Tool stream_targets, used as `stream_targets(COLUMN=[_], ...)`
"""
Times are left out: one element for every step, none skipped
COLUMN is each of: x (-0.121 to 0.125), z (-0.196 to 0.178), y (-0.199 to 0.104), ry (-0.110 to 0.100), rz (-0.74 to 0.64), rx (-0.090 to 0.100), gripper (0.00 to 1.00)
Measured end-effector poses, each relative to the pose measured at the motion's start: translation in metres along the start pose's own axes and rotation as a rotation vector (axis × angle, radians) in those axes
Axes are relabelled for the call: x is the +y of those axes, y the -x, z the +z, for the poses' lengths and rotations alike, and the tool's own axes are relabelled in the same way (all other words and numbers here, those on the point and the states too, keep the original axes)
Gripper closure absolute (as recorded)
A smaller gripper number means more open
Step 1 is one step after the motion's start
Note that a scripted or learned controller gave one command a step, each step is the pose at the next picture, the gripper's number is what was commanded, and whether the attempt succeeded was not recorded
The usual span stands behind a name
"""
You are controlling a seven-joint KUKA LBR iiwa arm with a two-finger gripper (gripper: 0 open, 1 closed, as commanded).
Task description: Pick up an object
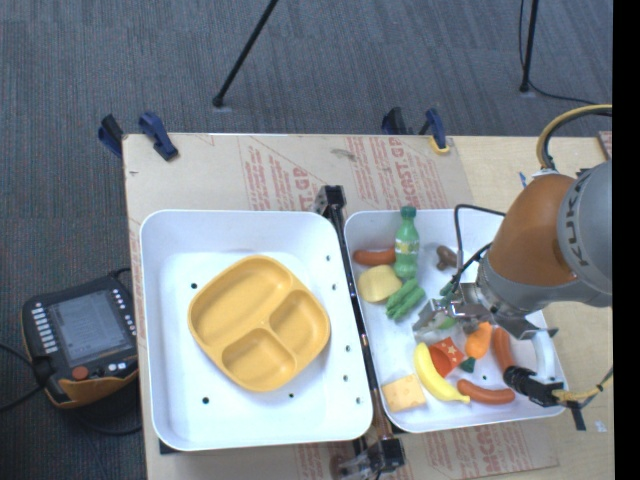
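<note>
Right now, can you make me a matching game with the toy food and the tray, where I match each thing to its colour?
Things:
1. tray
2. bottle
3. carrot
4. sausage

Colours:
A. green
B. orange
C. yellow
D. reddish brown

Pairs: 1-C, 2-A, 3-B, 4-D
</note>
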State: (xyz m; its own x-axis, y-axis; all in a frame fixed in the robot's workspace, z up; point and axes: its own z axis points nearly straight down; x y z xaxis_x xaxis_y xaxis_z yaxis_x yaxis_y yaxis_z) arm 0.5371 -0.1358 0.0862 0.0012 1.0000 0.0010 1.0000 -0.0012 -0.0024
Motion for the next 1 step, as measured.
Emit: stream_targets(x=[-0.025], z=[-0.001], y=[0.0466], ry=[-0.001], rz=[-0.002], rx=[0.006], gripper=[0.0])
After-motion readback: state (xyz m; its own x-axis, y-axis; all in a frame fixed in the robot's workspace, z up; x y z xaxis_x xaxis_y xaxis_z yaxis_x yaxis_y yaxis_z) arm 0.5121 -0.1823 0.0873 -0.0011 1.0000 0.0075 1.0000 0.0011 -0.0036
